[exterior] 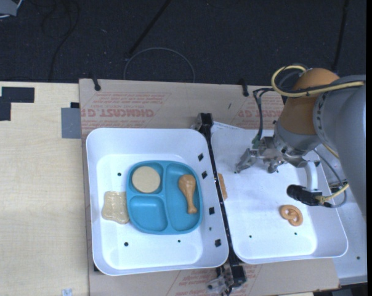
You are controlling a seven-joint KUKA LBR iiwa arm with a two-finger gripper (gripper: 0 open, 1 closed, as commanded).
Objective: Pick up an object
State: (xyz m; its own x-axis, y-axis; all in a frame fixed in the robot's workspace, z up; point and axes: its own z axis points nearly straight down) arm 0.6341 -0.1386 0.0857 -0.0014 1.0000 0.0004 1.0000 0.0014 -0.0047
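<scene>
My gripper hangs over the back left part of the right bin, its two fingers spread apart and open with nothing between them. A small brown pretzel lies on the right bin's floor, to the right of the gripper and nearer the front. A tan piece rests against the divider at that bin's left wall, partly hidden. In the left bin a blue divided tray carries a round tan biscuit and a drumstick. A slice of toast lies just left of the tray.
The grey arm with its orange band reaches in from the right over the right bin's back edge. A black fitting with yellow cable hangs just above the pretzel. Cardboard lies under both bins.
</scene>
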